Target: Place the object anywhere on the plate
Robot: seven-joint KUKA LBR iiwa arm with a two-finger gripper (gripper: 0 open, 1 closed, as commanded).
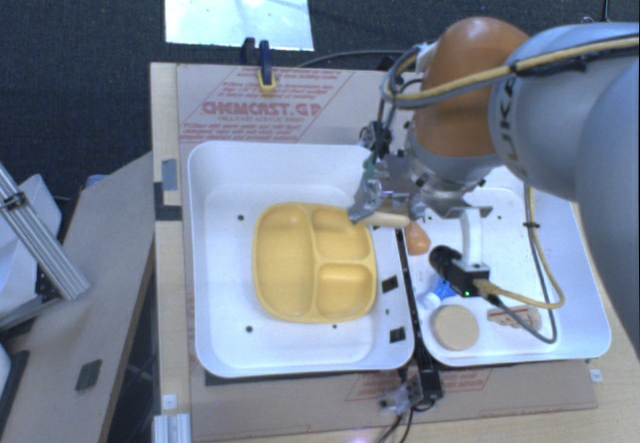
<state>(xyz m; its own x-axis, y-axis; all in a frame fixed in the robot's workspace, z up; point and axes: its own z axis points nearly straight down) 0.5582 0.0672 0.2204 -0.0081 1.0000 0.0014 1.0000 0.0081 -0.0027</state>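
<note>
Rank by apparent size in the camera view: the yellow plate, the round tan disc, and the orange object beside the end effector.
1. yellow plate, largest by far.
2. round tan disc.
3. orange object, smallest showing, though the arm partly hides it, so its place against the disc is unsure.

Grey arm (580, 101) enters from right, orange band above wrist. Wrist bent down, pincer (372, 206) low, pointing left. Finger state unclear.
</note>
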